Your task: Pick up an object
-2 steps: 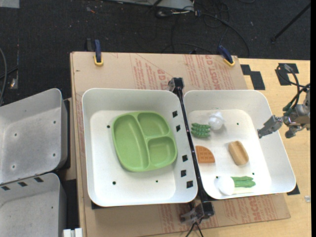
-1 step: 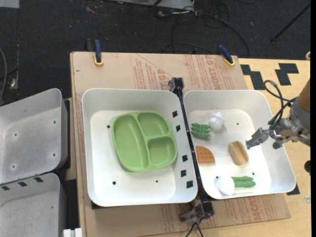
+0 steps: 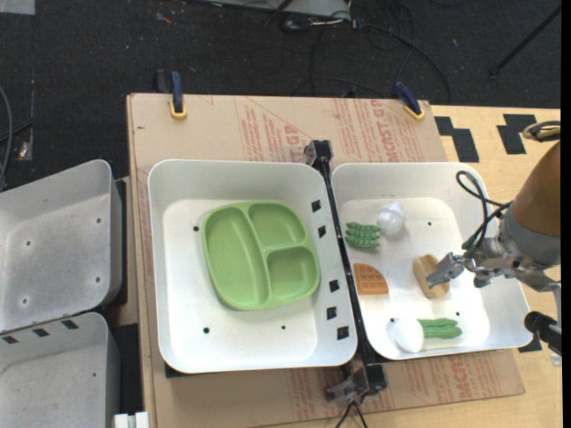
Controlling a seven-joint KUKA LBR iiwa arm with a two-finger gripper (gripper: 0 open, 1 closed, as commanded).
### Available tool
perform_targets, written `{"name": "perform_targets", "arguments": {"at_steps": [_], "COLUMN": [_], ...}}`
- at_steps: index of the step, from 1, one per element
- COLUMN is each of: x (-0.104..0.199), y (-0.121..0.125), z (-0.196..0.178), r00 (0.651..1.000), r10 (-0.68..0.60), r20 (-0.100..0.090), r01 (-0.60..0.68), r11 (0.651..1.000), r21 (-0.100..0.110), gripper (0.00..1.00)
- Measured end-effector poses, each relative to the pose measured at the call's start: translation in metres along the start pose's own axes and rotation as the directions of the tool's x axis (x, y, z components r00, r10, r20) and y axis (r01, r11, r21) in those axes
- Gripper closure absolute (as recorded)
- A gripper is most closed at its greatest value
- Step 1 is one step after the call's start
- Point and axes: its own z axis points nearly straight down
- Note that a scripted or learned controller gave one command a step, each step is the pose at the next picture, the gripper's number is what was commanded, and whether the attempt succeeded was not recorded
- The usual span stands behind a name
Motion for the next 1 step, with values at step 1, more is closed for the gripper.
{"name": "perform_targets", "arguments": {"at_steps": [1], "x": [0.0007], "y": [-0.0005], "z": [0.0536], "r00": [1.000], "r10": [0.000], "r20": [0.001], "r01": [0.000], "r11": [1.000], "r21": [-0.001], "gripper": [0.00]}}
